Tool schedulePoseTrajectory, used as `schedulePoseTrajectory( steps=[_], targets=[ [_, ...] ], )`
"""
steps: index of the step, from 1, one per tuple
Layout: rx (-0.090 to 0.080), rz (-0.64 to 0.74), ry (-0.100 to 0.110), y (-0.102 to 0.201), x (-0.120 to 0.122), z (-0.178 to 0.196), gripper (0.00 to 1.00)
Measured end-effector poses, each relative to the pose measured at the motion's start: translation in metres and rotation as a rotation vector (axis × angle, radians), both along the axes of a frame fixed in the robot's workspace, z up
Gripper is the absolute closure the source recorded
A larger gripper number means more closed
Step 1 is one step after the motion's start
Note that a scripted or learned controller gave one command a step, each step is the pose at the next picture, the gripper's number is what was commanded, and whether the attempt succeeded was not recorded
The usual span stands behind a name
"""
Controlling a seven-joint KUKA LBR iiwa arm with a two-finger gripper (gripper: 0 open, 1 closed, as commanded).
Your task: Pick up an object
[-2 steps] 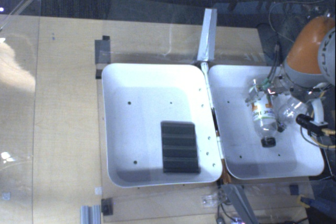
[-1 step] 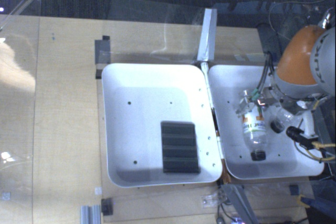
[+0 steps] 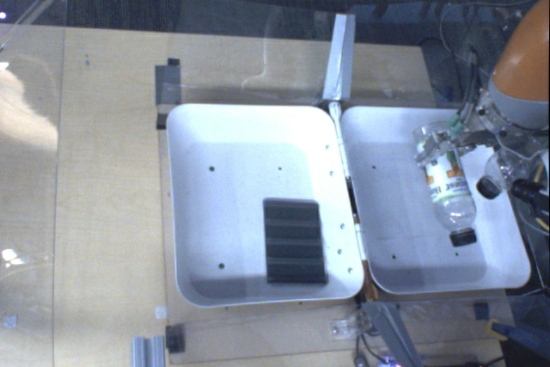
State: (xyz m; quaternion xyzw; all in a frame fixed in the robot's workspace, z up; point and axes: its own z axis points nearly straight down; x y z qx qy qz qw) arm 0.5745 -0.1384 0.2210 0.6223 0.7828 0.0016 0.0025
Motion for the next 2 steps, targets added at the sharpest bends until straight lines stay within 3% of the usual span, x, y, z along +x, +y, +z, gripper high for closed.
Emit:
schedulePoseTrajectory(
  steps=[1,2],
  targets=[
    [0.002,-0.042,0.005,0.042,-0.036,-0.079,1.0],
    [0.001,-0.021,0.0,0.034,-0.064,-0.015,1.0]
  ],
)
